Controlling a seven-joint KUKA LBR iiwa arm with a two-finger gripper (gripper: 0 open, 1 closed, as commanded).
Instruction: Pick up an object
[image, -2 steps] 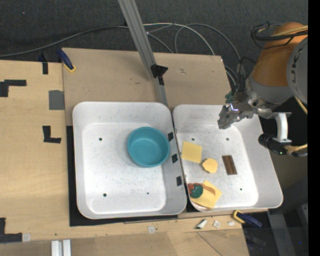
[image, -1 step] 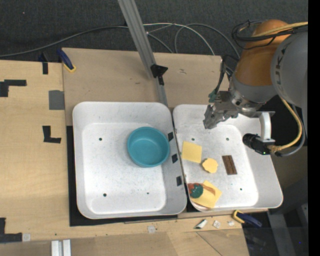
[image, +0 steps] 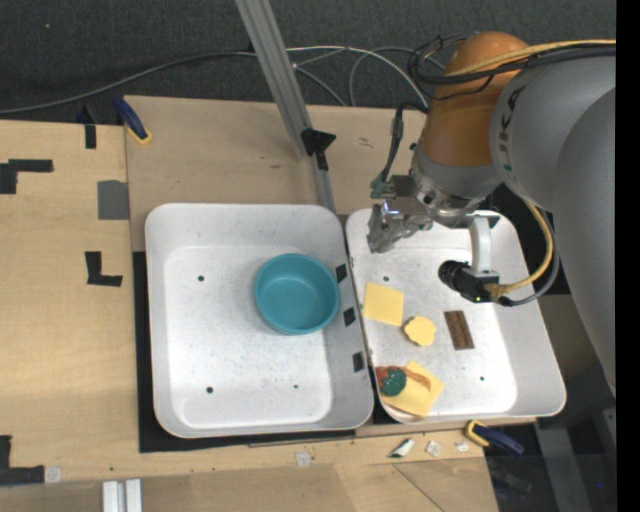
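My gripper (image: 384, 236) hangs over the far left corner of the right bin (image: 500, 385), with the orange-banded wrist above it. Nothing shows beneath its tip but bare bin floor. Closer to the front lie a flat yellow square (image: 383, 303), a small yellow piece (image: 420, 331) and a brown block (image: 458, 329). At the bin's front left corner a yellow wedge (image: 423, 389) rests beside a small red and green item (image: 391, 380). A blue bowl (image: 295, 292) stands upright in the left bin (image: 190, 390).
A slanted metal pole (image: 283, 80) rises behind the seam between the bins. A black camera unit (image: 462, 278) with cables hangs off the wrist over the right bin. Blue clamps sit at the bench's back left (image: 133, 119) and front right (image: 490, 435).
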